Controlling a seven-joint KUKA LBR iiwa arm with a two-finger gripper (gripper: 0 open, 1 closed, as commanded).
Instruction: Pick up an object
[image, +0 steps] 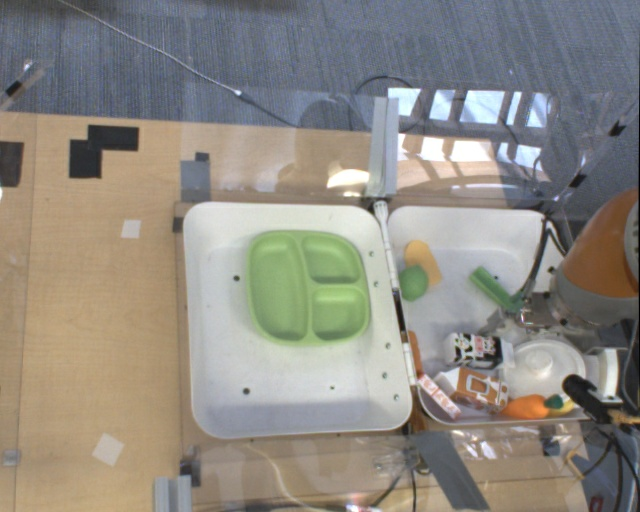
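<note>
green three-compartment plastic plate (305, 287) lies alone in the left white bin (215, 400). right white bin (455, 232) holds one green ball (413, 283), one yellow piece (423, 259), one green stick (494, 288), a cow-print carton (474, 348), an orange carrot toy (526, 406), and a white bowl (545, 366). gripper (525, 315) sits just beside the stick; cannot tell its opening.

Arm (600, 275): rounded grey housing w/ broad orange band above the wrist, smooth and glossy. Below it, a grey metal wrist section w/ small fittings. Black cable loops along its left side. Black cylindrical part w/ white block beside it lower down. Jaws' detail too unclear to tell.
</note>
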